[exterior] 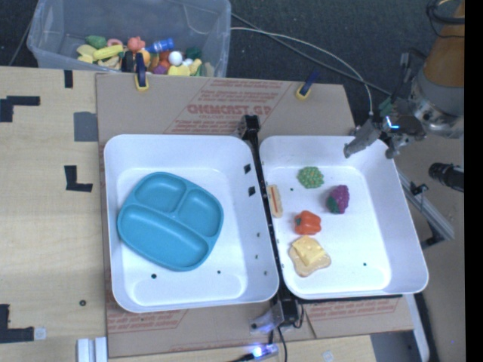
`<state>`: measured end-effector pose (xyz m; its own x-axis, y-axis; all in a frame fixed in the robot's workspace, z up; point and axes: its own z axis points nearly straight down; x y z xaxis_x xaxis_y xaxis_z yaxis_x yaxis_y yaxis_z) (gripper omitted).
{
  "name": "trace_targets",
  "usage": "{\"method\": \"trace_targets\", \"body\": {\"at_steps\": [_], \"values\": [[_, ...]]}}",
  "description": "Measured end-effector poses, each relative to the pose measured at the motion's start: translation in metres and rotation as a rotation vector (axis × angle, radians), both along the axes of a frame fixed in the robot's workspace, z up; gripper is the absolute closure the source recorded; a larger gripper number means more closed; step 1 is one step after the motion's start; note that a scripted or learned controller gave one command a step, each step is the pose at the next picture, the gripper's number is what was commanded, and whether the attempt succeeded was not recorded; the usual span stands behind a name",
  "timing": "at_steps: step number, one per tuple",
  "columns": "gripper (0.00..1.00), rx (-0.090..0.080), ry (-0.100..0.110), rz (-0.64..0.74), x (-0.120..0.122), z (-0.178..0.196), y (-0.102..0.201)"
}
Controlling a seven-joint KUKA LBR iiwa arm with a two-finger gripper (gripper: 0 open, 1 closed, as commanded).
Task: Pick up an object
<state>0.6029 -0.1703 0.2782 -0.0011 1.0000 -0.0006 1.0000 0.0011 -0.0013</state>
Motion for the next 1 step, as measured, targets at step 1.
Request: {"method": "trace_targets", "body": {"at_steps": [1], "values": [[0.00, 0.004, 0.010, -0.001, -0.0581, -0.0960, 0.0325]]}}
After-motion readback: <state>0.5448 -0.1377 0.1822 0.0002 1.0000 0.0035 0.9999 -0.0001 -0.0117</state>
